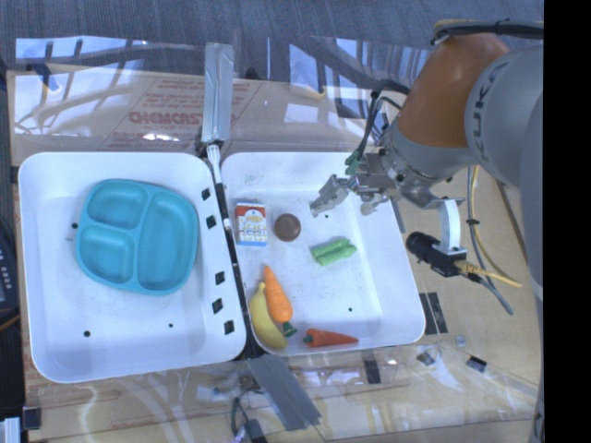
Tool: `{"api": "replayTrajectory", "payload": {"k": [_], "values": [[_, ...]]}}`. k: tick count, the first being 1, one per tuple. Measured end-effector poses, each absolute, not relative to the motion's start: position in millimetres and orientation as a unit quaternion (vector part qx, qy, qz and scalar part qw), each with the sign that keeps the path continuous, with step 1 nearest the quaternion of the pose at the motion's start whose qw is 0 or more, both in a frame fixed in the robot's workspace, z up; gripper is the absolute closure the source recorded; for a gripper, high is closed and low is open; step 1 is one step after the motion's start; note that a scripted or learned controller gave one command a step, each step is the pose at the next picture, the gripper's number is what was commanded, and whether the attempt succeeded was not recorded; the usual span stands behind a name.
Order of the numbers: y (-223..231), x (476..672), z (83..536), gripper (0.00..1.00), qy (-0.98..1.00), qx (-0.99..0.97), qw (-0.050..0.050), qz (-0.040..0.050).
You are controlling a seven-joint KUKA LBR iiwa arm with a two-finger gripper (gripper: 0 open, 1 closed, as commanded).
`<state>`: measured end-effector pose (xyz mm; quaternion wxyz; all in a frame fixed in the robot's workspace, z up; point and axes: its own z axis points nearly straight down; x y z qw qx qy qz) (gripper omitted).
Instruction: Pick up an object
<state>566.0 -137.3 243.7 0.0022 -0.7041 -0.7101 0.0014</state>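
The gripper (pixel 343 195) is seen above the upper part of the right bin (pixel 392 293), with the grey arm and its orange band (pixel 452 90) reaching in from the right. Two metal fingers (pixel 325 197) are visible, spread apart, and nothing is seen between them; no object is touched by them. Just below the fingers, slightly to their right, a green vegetable piece (pixel 332 251) is found on the bin floor. A brown ball (pixel 287 227) lies below and left of the fingertips, and a small carton (pixel 250 224) is placed further left, beside the ball. Well below the fingers, a carrot (pixel 278 295) and a banana (pixel 264 319) lie touching, and a second carrot (pixel 330 338) is seen near the bin's lower rim. A blue divided plate (pixel 138 235) rests in the left bin (pixel 46 275), well apart from the fingers.
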Motion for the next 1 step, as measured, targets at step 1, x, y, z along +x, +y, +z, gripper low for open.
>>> {"api": "replayTrajectory", "payload": {"k": [1], "values": [[-107.5,542.8,162.5,0.00,-0.668,-0.745,0.003,0.0024]]}}
